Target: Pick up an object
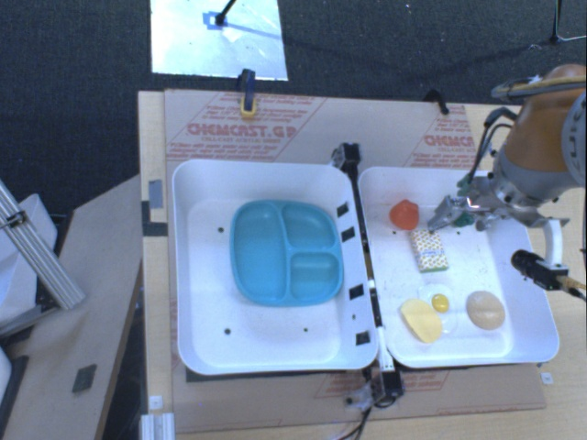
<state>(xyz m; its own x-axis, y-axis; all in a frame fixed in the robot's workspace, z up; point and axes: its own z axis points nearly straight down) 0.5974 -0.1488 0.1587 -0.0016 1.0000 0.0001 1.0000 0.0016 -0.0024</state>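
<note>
The gripper [447, 216] hangs low over the right bin [532, 346], just above and to the right of the speckled sponge block [429, 249]; whether it is open or closed cannot be told. Beside the block's upper left sits an orange-red ball [404, 214]. Below the block lie a yellow wedge [421, 320], a small yellow piece [440, 302] and a tan egg-shaped object [485, 309]. Left of it, the other bin [197, 273] holds a blue divided plate [282, 251].
</note>
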